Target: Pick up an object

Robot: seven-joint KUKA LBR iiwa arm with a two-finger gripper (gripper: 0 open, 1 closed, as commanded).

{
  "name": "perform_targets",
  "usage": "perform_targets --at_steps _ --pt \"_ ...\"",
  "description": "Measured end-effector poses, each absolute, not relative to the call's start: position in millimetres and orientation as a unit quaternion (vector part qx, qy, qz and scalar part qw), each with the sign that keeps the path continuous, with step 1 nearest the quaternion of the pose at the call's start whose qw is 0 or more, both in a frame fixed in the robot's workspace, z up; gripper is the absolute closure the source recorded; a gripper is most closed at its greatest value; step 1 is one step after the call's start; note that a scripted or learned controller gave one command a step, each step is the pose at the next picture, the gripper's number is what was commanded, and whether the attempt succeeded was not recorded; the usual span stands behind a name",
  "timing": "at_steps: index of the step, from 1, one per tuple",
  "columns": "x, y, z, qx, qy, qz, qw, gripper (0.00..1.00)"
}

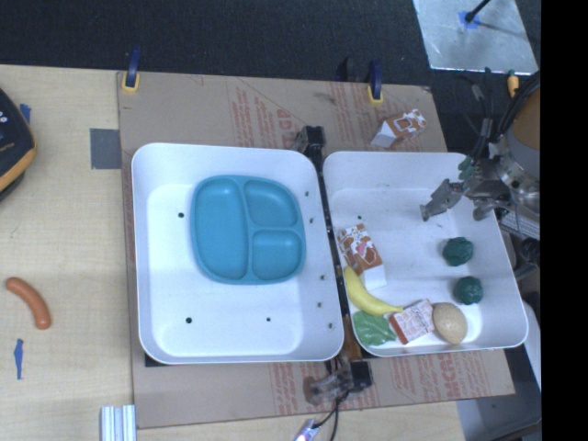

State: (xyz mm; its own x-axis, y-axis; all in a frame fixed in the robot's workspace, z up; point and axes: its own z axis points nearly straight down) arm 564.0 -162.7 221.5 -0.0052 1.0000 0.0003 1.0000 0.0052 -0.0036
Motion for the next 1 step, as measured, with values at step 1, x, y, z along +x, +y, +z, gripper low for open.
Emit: perform_targets --at_steps 1 --pt "561.4 -204.8 156.0 -0.706 -0.709 0.0021 0.001 0.0"
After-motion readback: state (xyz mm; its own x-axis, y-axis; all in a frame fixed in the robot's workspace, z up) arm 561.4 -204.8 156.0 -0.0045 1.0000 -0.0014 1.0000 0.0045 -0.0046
